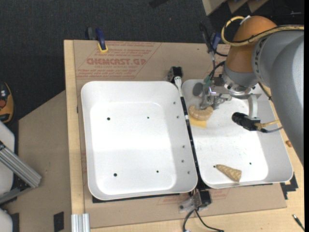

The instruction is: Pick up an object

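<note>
The hand (208, 100) hangs low in the right bin (270, 163), just above a pale curved piece (199, 115) near that bin's left wall; whether it is gripping cannot be told. The piece's long axis runs roughly left-right. A tan cone (228, 172) lies near the front, tip pointing left.

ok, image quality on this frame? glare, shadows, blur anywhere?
Camera view: the left bin floor is blown out to near pure white in its lower half, a greyer band across the upper half; soft shadow under the gripper falls on the yellow object; the tan wedge reads sharp; the arm at right is close and slightly soft.
</note>
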